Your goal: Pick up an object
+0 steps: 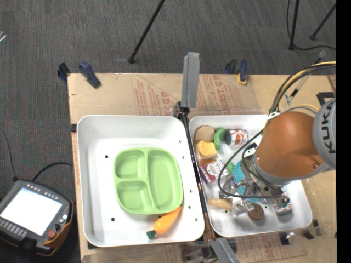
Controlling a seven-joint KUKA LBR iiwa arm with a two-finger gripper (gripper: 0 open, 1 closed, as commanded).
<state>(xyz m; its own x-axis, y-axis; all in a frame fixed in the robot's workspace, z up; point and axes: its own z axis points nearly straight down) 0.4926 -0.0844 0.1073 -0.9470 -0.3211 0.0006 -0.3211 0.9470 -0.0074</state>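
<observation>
One fixed camera looks down on my bench from above, at a slant, facing toward the dark carpeted floor at the top of the frame, where tripod legs stand. It sits far enough back to take in both white bins whole: the left bin and the right bin, side by side, divided by a grey post. My arm enters from the frame's right, its orange band nearest the lens. A teach pendant lies at the lower left corner.
</observation>
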